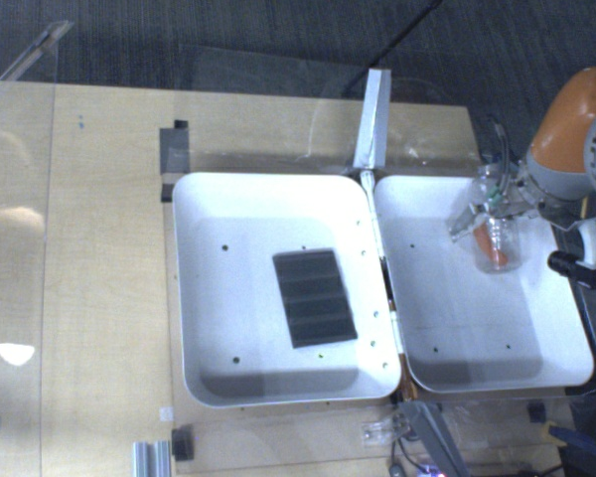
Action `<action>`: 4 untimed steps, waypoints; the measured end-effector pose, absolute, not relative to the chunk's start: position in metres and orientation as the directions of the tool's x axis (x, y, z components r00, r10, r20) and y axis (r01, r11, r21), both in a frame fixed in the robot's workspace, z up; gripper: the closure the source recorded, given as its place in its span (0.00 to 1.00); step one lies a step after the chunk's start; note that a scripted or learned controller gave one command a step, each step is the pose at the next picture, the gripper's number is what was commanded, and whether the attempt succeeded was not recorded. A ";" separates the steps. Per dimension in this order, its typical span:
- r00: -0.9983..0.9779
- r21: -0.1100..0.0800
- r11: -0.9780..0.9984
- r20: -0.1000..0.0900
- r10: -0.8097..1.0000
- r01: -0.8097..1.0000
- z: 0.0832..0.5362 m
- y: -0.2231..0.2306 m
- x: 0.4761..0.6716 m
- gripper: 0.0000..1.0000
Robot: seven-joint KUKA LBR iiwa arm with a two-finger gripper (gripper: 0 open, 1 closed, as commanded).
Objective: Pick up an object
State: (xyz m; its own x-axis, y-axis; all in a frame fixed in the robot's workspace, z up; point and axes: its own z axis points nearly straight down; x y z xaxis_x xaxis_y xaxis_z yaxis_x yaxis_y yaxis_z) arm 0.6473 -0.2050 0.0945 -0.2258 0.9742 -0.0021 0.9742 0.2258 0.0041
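Looking down: two white bins side by side on a wooden bench, arm (576, 137) entering from 3 o'clock.
Left bin: this bin (204, 266) holds a dark ribbed pad (315, 297), rectangular and lying flat near the middle, tilted slightly off square.
Right bin: this bin (536, 346) has the gripper (489, 222) over its 1 o'clock corner, close to the far wall.
Gripper: clear plastic, hard to read against the white floor; whether it stands wide or narrow cannot be told.
Orange thing: a small orange-pink shape (493, 246) shows at the gripper's tip; whether it is a loose object or part of the tool is unclear, and nothing shows it being held.
Pad's look: charcoal, with four raised bands across it, matte, low in profile, its long side running from 11 to 5 o'clock.
Risk: the pad lies flat and thin, so a grasp could likely slide over the top without catching an edge.
Risk: the gripper works near the right bin's wall, so a descent there may well strike the wall.
Risk: the pad is well apart from the gripper, in the other bin, so reaching it means crossing the divider (372, 127).
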 end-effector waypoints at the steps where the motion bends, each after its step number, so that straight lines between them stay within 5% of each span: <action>1: -0.321 0.008 0.321 -0.003 0.947 0.947 0.089 -0.182 0.586 0.00; 2: -0.322 0.015 0.322 -0.007 0.947 0.947 0.101 -0.181 0.589 1.00; 3: -0.323 0.020 0.323 -0.009 0.946 0.946 0.112 -0.180 0.591 1.00; 4: -0.364 0.006 0.364 -0.003 0.931 0.931 0.176 -0.126 0.552 1.00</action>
